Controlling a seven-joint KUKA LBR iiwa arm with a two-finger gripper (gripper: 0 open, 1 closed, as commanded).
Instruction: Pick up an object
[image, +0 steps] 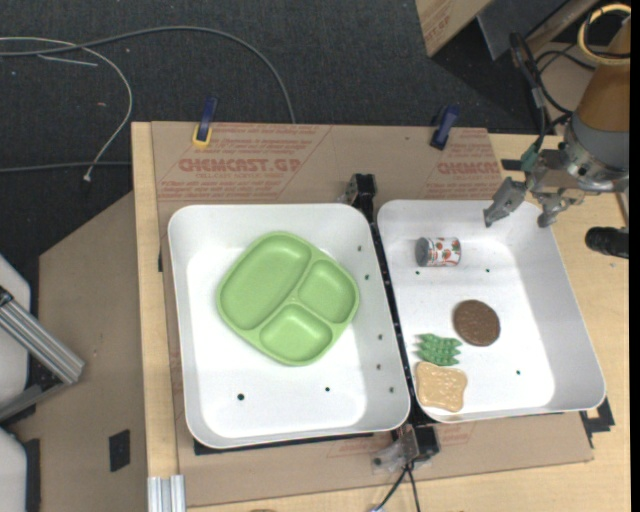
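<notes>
My gripper (526, 208) hangs over the far edge of the right bin (560, 300), its two fingers spread apart and nothing between them. In that bin lie a small can (439, 251) on its side, a brown round disc (477, 323), a green leafy piece (438, 348) and a tan pineapple-shaped piece (441, 388). The can is the closest of them, lower left of the gripper and well apart from it.
The left bin (200, 380) holds a green divided plate (288, 298). A black clamp (361, 188) sits between the bins at the far side. Two blue clips (205, 121) (444, 126) hold the cardboard's far edge. Cables run behind the arm.
</notes>
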